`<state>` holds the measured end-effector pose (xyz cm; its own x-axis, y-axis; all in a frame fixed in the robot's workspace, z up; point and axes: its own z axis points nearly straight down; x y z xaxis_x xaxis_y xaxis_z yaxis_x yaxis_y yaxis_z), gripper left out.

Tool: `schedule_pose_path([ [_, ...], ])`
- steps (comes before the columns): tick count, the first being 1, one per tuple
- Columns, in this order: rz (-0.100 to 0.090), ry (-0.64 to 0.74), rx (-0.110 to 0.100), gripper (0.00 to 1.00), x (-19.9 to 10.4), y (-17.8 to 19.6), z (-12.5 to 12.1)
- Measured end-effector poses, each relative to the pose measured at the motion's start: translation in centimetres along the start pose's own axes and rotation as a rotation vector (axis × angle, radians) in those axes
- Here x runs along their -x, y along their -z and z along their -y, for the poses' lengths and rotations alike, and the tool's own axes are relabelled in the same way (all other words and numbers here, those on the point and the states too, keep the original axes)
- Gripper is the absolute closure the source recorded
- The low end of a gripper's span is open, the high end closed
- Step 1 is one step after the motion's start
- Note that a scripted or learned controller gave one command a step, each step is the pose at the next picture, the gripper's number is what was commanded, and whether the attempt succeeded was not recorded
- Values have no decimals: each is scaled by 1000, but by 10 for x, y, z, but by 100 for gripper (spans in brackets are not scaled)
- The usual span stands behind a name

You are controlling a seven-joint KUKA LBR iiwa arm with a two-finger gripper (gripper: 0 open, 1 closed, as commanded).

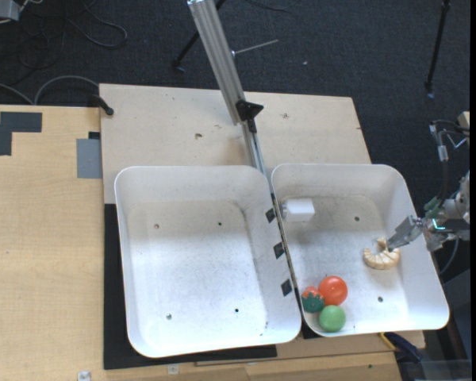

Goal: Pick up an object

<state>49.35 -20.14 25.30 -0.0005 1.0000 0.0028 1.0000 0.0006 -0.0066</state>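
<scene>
The right bin (397, 182) holds a beige curved object (380, 258) near its right side, a red ball (333, 289), a green ball (332, 317), a small dark green and red piece (312, 299) beside them, and a white block (299, 208) at the back left. My gripper (393, 243) reaches in over the bin's right rim, its tips right above the beige object. The tips are too small and blurred to show how they stand or whether they touch the object.
The left bin (143, 182) sits beside the right one, with black clips (278, 248) along the shared wall. A slanted metal bar (222, 62) rises behind the bins. Cables hang at the far right.
</scene>
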Motion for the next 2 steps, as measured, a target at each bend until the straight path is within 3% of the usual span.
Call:
schedule_pose_path([
  [1,1,-2,4,0,1,2,-1],
  [2,0,-1,-1,0,2,-42,2],
])
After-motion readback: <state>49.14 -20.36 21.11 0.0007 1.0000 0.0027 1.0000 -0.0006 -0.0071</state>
